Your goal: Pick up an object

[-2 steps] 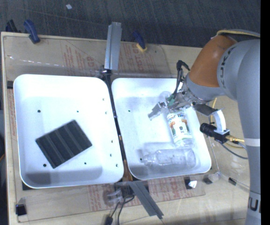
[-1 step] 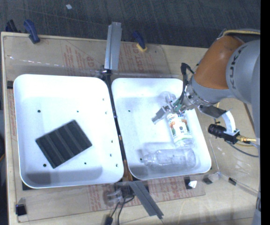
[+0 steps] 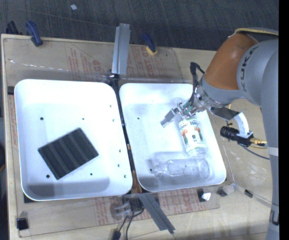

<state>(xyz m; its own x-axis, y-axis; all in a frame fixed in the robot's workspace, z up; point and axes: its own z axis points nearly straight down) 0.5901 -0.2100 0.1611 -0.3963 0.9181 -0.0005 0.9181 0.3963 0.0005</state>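
The gripper (image 3: 180, 112) is seen low over the far part of the right bin (image 3: 139, 134), just at the top end of a white bottle (image 3: 192, 135) with an orange and green label. Its fingers (image 3: 168, 117) are spread, and nothing is held between them. A clear plastic bottle (image 3: 182, 168) lies nearer, just beside the white one. A dark ridged slab (image 3: 67, 152) rests in the left bin (image 3: 29, 99).

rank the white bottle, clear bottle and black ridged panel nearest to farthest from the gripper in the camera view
From the gripper, in the camera view:
1. White bottle, right bin, just below the gripper.
2. Clear bottle, right bin, lying along its near edge.
3. Black ridged panel, left bin, far across the divider.
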